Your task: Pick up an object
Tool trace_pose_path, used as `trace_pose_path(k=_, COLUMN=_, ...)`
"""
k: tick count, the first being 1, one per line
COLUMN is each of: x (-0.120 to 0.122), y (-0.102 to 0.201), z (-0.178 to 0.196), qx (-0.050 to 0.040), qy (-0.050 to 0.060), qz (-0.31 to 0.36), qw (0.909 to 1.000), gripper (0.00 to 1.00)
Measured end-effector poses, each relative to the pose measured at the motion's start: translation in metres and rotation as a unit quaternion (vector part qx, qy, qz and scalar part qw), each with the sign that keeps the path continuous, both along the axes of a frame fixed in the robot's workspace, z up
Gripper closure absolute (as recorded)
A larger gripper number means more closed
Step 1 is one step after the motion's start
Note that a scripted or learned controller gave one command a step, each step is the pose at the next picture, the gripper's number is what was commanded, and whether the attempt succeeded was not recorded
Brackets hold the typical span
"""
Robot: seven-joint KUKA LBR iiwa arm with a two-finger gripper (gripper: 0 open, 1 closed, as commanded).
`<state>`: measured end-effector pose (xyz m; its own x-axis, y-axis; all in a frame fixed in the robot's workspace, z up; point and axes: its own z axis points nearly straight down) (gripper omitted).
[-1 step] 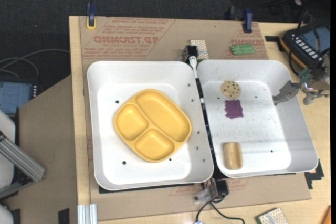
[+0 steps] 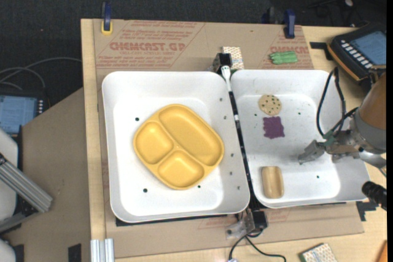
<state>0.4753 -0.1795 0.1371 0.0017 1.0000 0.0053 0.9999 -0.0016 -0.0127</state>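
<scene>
A tan bread-like block (image 2: 272, 181) is lying at the near edge of the right bin (image 2: 353, 184). The end effector (image 2: 309, 153) is hovering low beside it, fingers apart, gripping nothing. A purple piece (image 2: 273, 127) and cookie (image 2: 269, 104) are sitting farther back. A yellow divided tray (image 2: 178, 145) is resting in the left bin (image 2: 123, 132).

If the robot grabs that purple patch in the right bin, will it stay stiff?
Probably not. The purple patch lies flat with ragged edges, so it looks thin and floppy. It likely weighs little and may be hard to lift off the bin floor.
</scene>
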Motion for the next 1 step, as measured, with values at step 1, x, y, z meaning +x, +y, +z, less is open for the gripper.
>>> trace_pose_path(k=1, x=0.0588, y=0.0535, z=-0.0556, qx=-0.0025, qy=-0.008, qz=0.004, qw=1.0000, gripper=0.00)
